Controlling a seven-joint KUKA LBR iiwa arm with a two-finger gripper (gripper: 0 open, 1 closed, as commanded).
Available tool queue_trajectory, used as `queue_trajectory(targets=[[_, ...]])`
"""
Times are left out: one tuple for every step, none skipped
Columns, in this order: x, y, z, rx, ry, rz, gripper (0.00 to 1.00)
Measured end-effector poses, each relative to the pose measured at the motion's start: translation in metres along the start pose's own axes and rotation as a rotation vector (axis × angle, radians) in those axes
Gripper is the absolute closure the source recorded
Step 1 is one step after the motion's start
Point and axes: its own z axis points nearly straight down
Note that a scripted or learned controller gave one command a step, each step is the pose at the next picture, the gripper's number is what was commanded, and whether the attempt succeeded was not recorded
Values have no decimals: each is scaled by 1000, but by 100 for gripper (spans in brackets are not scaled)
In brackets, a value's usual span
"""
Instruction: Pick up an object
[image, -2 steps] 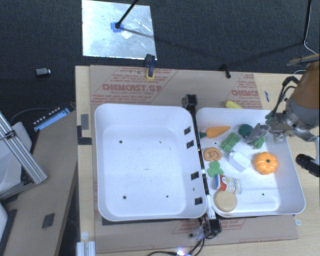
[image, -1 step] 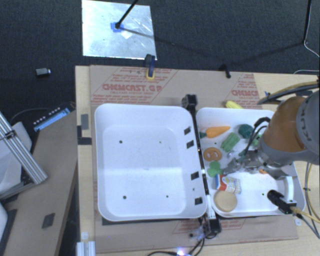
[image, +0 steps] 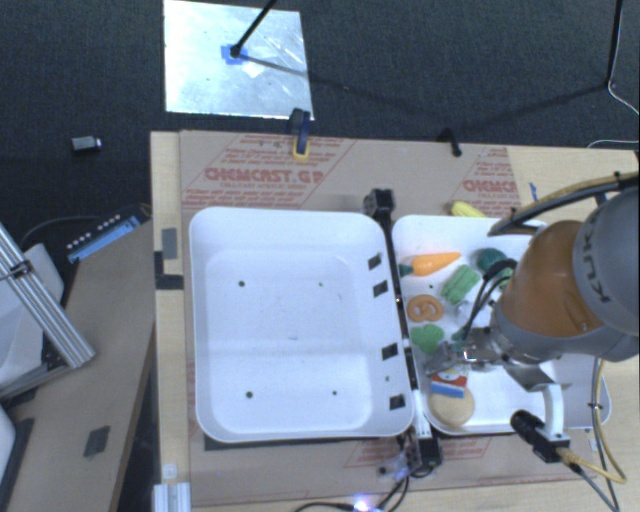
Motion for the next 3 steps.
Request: queue_trajectory(targets=[[-38,59,-2,-12,-7,2,0],[-13,162,-3,-15,-6,-4,0],[-53,186,-190,-27,-11,2,0]])
